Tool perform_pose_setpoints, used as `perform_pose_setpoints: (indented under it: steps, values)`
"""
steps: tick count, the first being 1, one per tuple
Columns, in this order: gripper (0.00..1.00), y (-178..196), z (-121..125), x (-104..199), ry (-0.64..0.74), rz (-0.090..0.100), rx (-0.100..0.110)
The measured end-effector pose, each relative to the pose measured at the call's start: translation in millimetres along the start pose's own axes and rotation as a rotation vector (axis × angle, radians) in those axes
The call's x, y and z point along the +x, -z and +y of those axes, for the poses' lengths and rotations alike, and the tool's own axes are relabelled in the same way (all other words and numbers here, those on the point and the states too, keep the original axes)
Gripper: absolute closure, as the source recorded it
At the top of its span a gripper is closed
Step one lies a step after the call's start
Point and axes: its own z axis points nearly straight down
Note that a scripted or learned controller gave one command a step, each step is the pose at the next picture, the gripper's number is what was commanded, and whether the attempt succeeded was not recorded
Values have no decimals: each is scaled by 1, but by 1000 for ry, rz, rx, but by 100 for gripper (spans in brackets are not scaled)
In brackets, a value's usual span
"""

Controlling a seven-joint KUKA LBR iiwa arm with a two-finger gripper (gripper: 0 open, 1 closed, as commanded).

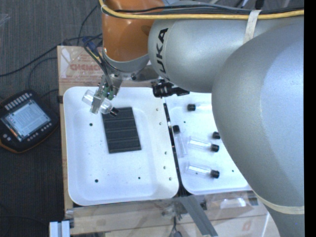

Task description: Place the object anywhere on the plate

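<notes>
Claw (103, 101) pinching a small clear tube (92, 99) across its middle, so the clear body sticks out to the left and the black cap to the lower right. The tube lies tilted, and its cap sits right at the upper left corner of the plate (122, 130); whether cap and plate touch cannot be told from this angle. The plate is a dark ribbed rectangle lying flat near the middle of the left bin (79, 181), turned slightly off the bin's edges. A few tiny dark specks dot the white floor of that bin around the plate.

Above the claw, the orange band and the grey arm (207, 48) fill the upper right and hide much of the right bin (197, 184). In the part of that bin that shows lie two more capped tubes (200, 143), side by side but apart, and three others seen mainly as black caps. Both bins rest on the desk (118, 209). Behind the left bin is a cardboard sheet (79, 65) with red print, and off to the left, on the dark floor, is a handheld controller (24, 120) with a screen.
</notes>
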Motion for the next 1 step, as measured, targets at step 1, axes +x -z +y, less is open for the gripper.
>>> perform_pose_setpoints:
  steps: [1]
  values:
    - [100,6,1,0,0,3,0]
